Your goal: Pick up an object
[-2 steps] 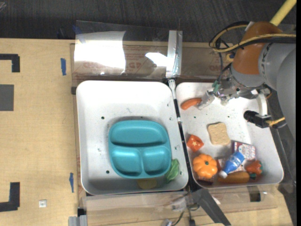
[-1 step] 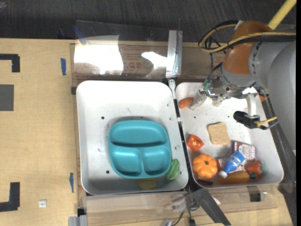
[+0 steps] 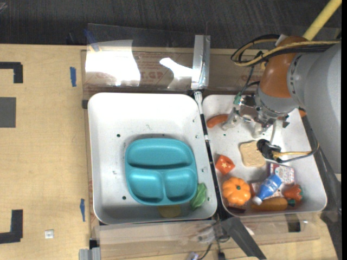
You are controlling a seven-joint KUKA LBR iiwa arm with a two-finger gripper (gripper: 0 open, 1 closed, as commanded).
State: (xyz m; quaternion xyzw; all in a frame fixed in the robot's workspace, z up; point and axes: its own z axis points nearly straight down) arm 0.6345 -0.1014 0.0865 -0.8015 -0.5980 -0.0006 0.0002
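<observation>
The bench (image 3: pixel 38 145) is brown and flat, and two white bins sit on it side by side. The left bin (image 3: pixel 108 118) holds a big teal tray (image 3: pixel 160 169) with three parts, and a small green thing (image 3: pixel 199 195) peeks out from under its corner. The right bin (image 3: pixel 312 183) is full of small toys.

The big grey arm (image 3: pixel 320 85) reaches in from the right, with its orange band (image 3: pixel 276 75) just above the wrist. The tool (image 3: pixel 255 121) hangs over the back part of the right bin. I cannot tell from here how its grabbing end is set, and nothing can be seen held in it.

Now the things it could pick — a round orange pumpkin (image 3: pixel 237 192) at the front, a flat tan piece of bread (image 3: pixel 251 154) in the middle, a blue and white bottle (image 3: pixel 269 188), a small white carton (image 3: pixel 283 173), a red-orange piece (image 3: pixel 224 164) near the wall, and an orange bit (image 3: pixel 217 120) at the back, close to the tool.

I think the arm is getting ready to go down. To do it well, it should pick one toy that sits alone — the orange bit or the bread are nearest. It should come straight down over the middle and stay off the bin wall.
</observation>
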